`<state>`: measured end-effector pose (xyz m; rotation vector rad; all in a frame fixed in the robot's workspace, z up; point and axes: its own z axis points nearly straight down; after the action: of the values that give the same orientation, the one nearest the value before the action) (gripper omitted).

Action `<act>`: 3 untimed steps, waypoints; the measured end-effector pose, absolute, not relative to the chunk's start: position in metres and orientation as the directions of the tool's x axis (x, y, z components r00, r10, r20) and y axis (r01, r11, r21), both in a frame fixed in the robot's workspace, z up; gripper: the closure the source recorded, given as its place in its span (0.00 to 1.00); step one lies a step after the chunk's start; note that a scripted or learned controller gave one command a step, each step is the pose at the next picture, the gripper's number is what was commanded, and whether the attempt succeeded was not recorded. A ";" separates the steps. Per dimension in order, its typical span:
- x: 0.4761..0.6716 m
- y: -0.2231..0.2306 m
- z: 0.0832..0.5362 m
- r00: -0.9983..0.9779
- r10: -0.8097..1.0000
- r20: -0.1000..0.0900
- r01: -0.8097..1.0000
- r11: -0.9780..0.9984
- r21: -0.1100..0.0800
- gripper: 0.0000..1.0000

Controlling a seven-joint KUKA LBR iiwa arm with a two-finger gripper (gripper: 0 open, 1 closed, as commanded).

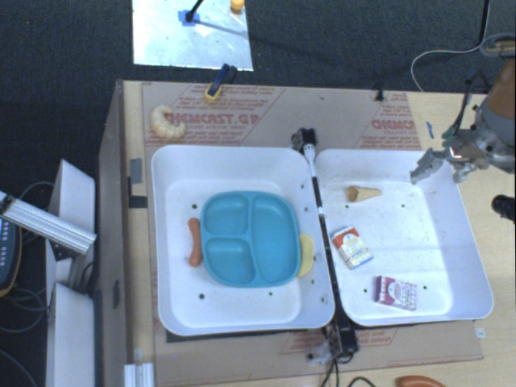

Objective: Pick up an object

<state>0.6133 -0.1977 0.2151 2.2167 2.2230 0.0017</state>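
Camera view from above the bench: the gripper (439,166) is hovering over the right bin's (476,293) far right corner, its fingers spreading wide and holding nothing. Lying in that bin are a tan wedge (363,193), a small red-and-white carton (352,247) and a dark red packet (395,292). Sitting in the left bin (173,184) are a blue divided plate (247,239) and a toy sausage (194,242).

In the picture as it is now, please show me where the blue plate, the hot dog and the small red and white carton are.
blue plate (247,239): camera view, on its divider ridges.
hot dog (194,242): camera view, on its middle.
small red and white carton (352,247): camera view, on its top face.
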 end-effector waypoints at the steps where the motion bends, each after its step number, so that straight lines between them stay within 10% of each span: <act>1: 0.640 -0.146 0.116 -0.005 1.000 0.001 1.000 0.005 -0.001 0.00; 3: 0.621 -0.106 0.085 -0.005 1.000 0.000 1.000 0.005 0.003 0.00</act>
<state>0.6208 -0.1056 0.0852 2.2143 2.2257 0.0031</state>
